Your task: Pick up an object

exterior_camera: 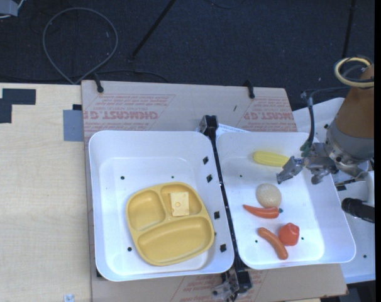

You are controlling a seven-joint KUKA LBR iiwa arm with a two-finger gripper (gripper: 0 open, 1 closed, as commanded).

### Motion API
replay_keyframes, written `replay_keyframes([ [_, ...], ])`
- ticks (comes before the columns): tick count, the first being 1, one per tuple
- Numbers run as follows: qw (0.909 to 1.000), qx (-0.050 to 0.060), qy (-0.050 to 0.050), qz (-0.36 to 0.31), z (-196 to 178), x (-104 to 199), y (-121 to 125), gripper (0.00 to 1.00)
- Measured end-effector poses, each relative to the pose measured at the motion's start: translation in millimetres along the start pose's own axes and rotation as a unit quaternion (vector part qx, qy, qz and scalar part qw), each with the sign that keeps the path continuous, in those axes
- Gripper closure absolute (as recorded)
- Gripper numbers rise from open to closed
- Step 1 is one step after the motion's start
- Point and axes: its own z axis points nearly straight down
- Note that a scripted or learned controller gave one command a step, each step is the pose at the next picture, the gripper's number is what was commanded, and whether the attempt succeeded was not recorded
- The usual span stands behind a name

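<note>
The right bin (332,244) holds several toy foods: a yellow corn cob (270,159) at the back, a beige egg-shaped piece (268,195) in the middle, a thin red chili (261,211) just in front of it, an orange sausage-like piece (272,243) and a small red pepper (289,233) near the front. My gripper (303,173) hangs over the bin's right back part, to the right of the corn and the beige piece. Its fingers (288,171) are spread open with nothing between them.
The left bin (109,168) holds a yellow divided plate (170,231) with a small yellow cheese square (180,203) in its upper right compartment. A black divider (219,194) runs between the bins. Cardboard lies under both bins.
</note>
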Motion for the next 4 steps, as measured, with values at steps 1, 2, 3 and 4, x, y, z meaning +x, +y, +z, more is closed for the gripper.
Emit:
replay_keyframes([
  [1,1.0,-0.004,-0.001,-0.001,-4.3,-0.1,1.9,0.0],
  [2,1.0,-0.001,0.0,-0.001,60.7,1.2,-2.8,0.0],
  [3,1.0,-0.002,0.0,-0.001,115.9,2.2,-4.1,0.0],
  [4,1.0,-0.002,0.0,0.001,104.7,0.8,-3.5,1.0],
])
